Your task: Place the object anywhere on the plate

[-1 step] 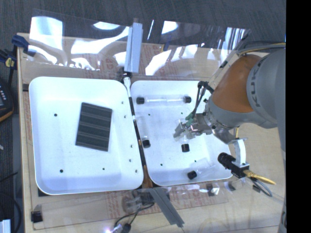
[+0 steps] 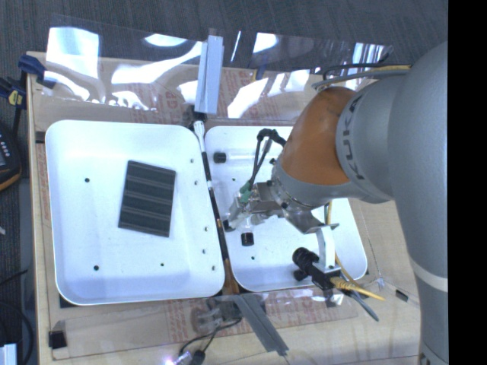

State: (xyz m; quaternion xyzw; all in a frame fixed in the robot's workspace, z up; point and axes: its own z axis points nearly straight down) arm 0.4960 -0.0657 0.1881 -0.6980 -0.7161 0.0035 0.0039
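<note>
A dark ribbed rectangular plate lies flat in the middle of the left bin. In the right bin I see two small black objects: one near the far left corner, and another on the floor near the left wall. My gripper hangs low over the left part of the right bin, just above and beside the nearer small black object. The grey arm with its orange band covers much of that bin.
The raised rims of the two bins meet between the plate and the gripper. A blue-grey bar stands behind the bins. Metal parts and cables lie on the bench in front.
</note>
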